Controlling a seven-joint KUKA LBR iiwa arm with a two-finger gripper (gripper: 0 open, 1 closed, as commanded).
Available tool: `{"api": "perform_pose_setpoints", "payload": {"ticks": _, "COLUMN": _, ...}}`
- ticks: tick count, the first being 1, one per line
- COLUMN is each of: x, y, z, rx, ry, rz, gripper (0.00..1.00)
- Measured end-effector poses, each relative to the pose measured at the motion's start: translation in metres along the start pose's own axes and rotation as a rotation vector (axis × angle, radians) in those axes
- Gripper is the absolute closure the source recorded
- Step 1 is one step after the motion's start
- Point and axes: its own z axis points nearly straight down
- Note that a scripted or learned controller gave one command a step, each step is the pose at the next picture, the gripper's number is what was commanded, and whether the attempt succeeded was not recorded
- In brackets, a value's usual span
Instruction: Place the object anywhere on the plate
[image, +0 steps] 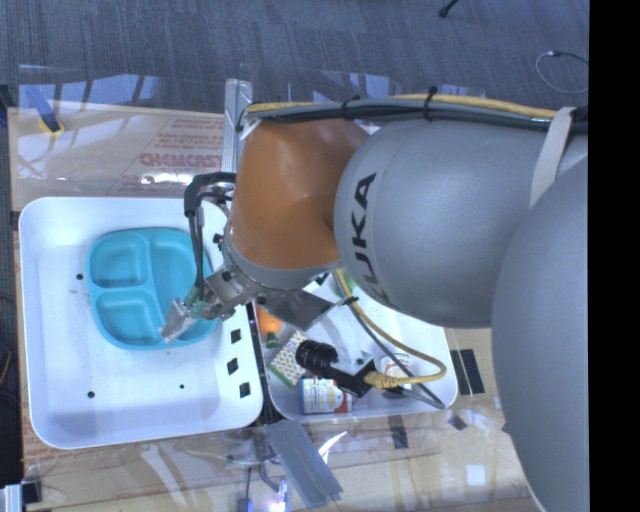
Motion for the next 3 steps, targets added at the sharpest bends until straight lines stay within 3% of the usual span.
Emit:
{"api": "perform_pose_setpoints", "payload": {"ticks": 1, "x": 0.0000, "y": 0.0005, "z": -0.0074, "rx": 0.007, "ry": 0.000, "rz": -0.005, "gripper": 1.00}}
{"api": "perform_pose_setpoints", "payload": {"ticks": 2, "x": 0.0000, "y": 0.0005, "z": -0.0074, "rx": 0.007, "ry": 0.000, "rz": -0.005, "gripper": 0.00}}
{"api": "perform_pose_setpoints", "payload": {"ticks": 3, "x": 0.0000, "y": 0.0006, "z": -0.0074, "rx": 0.007, "ry": 0.000, "rz": -0.005, "gripper": 0.00}}
